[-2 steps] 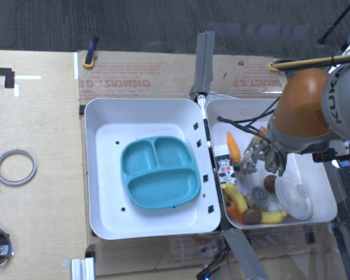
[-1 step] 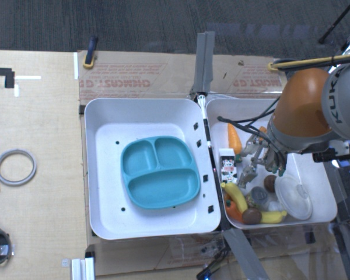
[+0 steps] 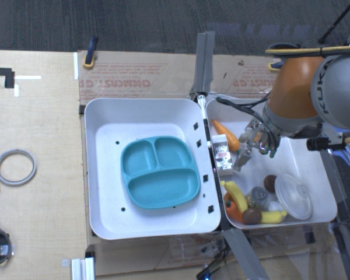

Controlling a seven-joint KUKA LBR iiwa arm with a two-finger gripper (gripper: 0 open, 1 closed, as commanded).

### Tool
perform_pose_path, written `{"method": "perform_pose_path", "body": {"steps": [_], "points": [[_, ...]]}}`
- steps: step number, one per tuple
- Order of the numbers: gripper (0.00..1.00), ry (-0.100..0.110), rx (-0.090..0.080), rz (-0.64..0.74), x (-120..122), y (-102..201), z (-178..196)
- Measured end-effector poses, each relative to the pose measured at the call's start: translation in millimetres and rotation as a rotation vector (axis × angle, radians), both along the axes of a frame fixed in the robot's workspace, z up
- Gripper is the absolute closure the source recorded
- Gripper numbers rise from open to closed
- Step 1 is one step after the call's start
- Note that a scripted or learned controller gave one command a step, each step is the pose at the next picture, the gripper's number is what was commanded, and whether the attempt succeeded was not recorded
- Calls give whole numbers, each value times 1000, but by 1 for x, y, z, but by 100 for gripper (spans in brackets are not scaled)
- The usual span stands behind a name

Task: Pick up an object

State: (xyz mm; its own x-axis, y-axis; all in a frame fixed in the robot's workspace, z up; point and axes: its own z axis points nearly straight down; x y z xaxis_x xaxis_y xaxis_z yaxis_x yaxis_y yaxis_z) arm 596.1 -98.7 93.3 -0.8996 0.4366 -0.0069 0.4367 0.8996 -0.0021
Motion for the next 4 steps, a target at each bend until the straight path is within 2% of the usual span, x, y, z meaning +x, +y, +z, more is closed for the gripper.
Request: {"method": "perform_pose_path", "body": {"steps": [1, 2, 3, 4], "points": [[0, 1, 3, -160, -11, -106, -1], [0, 1, 5, -188, 28, -54, -1], [0, -1, 4, -303, 54, -11, 0], [100, -11, 2, -300, 57, -11, 15]]}}
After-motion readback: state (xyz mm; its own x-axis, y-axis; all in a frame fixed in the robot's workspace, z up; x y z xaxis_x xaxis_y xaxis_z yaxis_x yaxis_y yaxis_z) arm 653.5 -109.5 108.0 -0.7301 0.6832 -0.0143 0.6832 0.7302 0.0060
